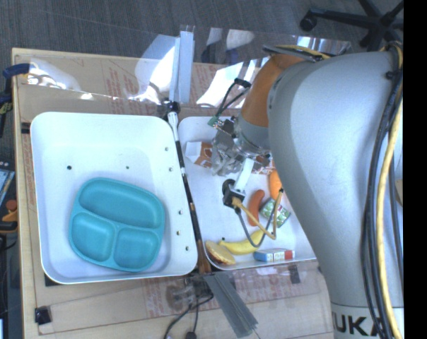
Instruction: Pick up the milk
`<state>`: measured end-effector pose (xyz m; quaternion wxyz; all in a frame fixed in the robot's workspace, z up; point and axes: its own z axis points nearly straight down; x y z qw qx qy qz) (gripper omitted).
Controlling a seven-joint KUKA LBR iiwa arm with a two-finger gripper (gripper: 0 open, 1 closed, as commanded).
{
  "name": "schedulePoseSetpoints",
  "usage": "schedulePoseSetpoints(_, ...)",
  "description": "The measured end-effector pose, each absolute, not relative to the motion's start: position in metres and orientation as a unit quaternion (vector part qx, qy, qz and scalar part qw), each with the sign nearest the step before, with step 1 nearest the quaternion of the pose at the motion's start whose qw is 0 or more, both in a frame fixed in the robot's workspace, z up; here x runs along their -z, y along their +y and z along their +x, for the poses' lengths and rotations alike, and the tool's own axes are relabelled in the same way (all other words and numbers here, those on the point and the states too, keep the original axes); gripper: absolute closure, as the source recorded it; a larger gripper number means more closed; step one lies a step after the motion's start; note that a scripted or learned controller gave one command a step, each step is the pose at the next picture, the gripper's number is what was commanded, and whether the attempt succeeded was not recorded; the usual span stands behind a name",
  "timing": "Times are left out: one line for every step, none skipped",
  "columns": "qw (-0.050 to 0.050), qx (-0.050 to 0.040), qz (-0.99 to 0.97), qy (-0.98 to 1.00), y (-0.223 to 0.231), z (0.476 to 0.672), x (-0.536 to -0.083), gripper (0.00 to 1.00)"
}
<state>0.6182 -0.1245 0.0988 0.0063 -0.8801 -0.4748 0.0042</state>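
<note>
A small white and brown carton (198, 154), which looks like the milk, lies at the far left of the right bin (212, 254). My gripper (226, 162) is low inside this bin, right beside the carton and partly over it. The metal wrist and its cables hide whatever lies under the gripper. I cannot see whether the carton is between its fingers. The big grey arm covers the right side of this bin.
Below the gripper lie a carrot (273, 183), a red piece (256, 202), a green item (276, 212), a banana (235, 248) and a small white, blue and red box (273, 256). A teal divided plate (118, 223) sits in the left bin (93, 136).
</note>
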Motion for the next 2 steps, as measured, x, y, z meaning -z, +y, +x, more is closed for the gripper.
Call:
schedulePoseSetpoints(0.002,-0.0008,-0.898,-0.441,-0.0508,0.6568,-0.1918,1.00)
schedulePoseSetpoints(0.003,-0.0018,-0.898,-0.441,-0.0510,0.6564,-0.1910,0.00)
